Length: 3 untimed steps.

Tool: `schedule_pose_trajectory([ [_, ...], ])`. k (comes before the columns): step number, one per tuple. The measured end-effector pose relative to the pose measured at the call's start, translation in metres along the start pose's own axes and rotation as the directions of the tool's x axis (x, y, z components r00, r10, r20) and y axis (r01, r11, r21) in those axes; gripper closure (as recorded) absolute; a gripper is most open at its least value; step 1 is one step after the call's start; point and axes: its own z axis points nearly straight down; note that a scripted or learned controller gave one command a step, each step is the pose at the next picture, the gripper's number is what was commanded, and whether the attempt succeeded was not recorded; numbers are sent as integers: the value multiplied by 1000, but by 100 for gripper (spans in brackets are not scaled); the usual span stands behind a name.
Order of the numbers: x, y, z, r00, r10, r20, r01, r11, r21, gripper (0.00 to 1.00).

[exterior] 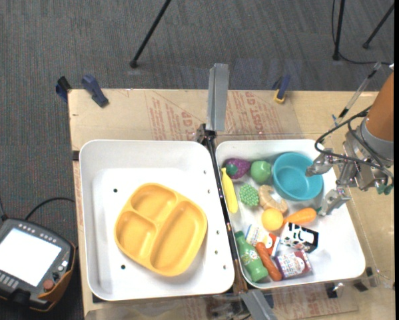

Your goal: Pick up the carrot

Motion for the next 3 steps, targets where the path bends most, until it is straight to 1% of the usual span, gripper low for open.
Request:
schedule_pose_trajectory([
  [1,-9,28,103,999,33,10,-33,999,4,0],
  [2,-3,77,123,997,71,2,-71,997,0,0],
  [3,27,113,123,986,164,2,-164,986,4,0],
])
